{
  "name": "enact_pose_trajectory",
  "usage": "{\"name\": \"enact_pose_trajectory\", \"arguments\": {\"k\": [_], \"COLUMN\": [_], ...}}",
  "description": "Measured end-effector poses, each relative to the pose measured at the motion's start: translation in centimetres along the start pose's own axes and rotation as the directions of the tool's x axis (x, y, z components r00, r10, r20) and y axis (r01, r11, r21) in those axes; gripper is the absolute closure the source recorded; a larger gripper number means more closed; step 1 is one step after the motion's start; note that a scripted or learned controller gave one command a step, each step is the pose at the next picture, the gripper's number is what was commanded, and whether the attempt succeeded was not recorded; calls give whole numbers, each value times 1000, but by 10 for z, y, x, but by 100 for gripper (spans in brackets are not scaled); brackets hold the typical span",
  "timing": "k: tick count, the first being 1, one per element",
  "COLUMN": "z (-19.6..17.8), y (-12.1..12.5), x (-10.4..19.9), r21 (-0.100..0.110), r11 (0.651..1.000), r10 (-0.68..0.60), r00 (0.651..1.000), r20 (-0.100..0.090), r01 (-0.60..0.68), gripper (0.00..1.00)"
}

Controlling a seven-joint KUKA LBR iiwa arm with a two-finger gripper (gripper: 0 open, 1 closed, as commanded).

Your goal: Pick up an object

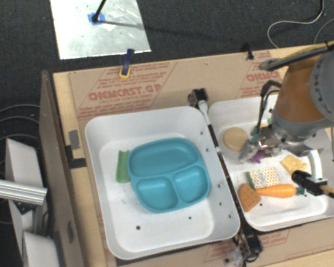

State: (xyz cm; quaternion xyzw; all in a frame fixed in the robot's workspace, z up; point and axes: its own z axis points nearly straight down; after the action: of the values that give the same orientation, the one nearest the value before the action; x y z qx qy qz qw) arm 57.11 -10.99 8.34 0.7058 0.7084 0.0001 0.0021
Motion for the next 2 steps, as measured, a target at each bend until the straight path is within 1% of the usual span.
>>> {"name": "enact_pose_trajectory", "arguments": {"k": [1,2], "z": [-17,-16], "y": [3,3], "x": [-1,-1], "r21": [-11,-10], "r11": [1000,1000], "r10": [2,2], "r00": [1000,1000], "r20": [2,1], "r01": [-2,-2], "gripper": [100,0]}}
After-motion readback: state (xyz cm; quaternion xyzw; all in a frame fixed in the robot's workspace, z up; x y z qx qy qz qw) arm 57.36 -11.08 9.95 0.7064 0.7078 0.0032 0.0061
